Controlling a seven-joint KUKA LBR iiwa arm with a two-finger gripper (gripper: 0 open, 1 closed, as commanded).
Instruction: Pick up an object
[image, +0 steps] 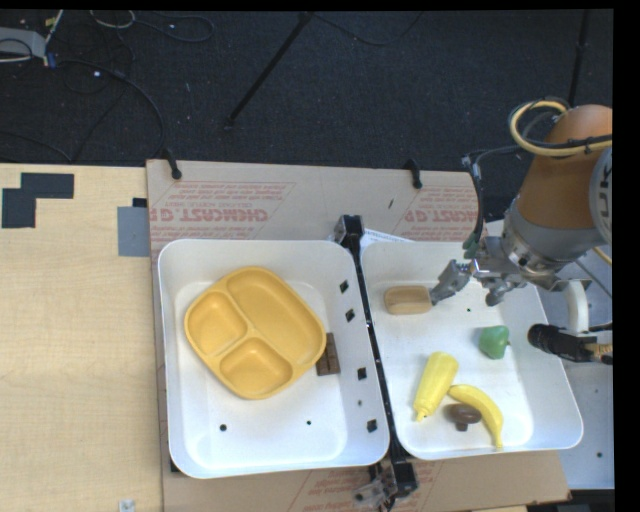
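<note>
Partly hidden brown block (328, 355) under tray (255, 330)

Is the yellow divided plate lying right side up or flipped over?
Right side up: the yellow divided plate lies in the left bin with its three compartments facing the camera, nothing visible in them.

Grey arm (560, 215) with orange band, looped yellow cable, dark metal fingers (447, 283).
</note>
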